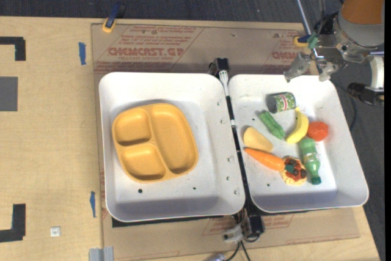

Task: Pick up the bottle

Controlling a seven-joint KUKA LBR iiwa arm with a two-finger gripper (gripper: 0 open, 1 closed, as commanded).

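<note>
While the arm (360, 3) reaches in from the right, its gripper (310, 65) hangs above the far edge of the right bin (351, 183), with nothing between its fingers; how far they are spread cannot be told from this angle. The green bottle (310, 159) lies in the right bin, toward the near right part, cap end pointing to the near edge. It rests just beside a red tomato (317, 130) and a yellow banana (299, 126), and it touches a small piece of yellow and red toy food (294, 170) on its left. An orange carrot (265, 159) lies slantwise next to that piece, with a pale yellow wedge (257, 139) just above it. A green pickle-shaped piece (272, 124) sits near the middle of the bin, and a small can (281, 101) lies on its side close to the far end, nearest the gripper. The bottle is well apart from the gripper. In the left bin (116, 91) sits a yellow tray (154, 142) with three compartments. Both bins stand side by side on a sheet of cardboard (146, 49) on the bench (43, 143).
</note>
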